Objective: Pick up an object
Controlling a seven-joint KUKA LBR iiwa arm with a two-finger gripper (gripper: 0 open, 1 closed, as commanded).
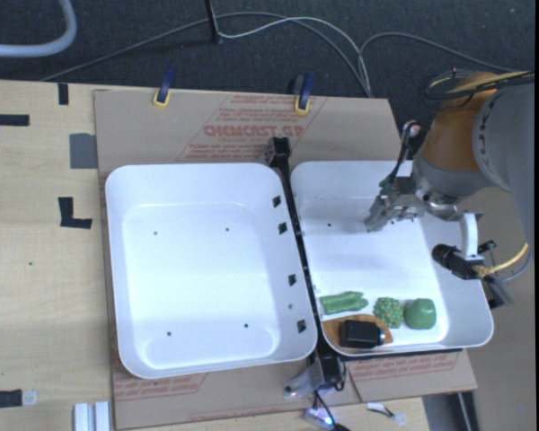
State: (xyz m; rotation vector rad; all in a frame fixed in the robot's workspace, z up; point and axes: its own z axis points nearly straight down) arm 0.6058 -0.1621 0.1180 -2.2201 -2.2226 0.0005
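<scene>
- While I reach in from the right, my hand (388, 210) hangs over the right bin (341, 196), fingers parted, gripping nothing.
- The green ball (420, 313) lies at the bin's near edge, beside a bumpy green piece (388, 310), well apart from my hand.

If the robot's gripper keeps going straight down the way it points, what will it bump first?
Probably the bare white floor of the right bin. The gripper hangs over its upper part, far from the green pieces at the near end, though depth is hard to judge.
</scene>
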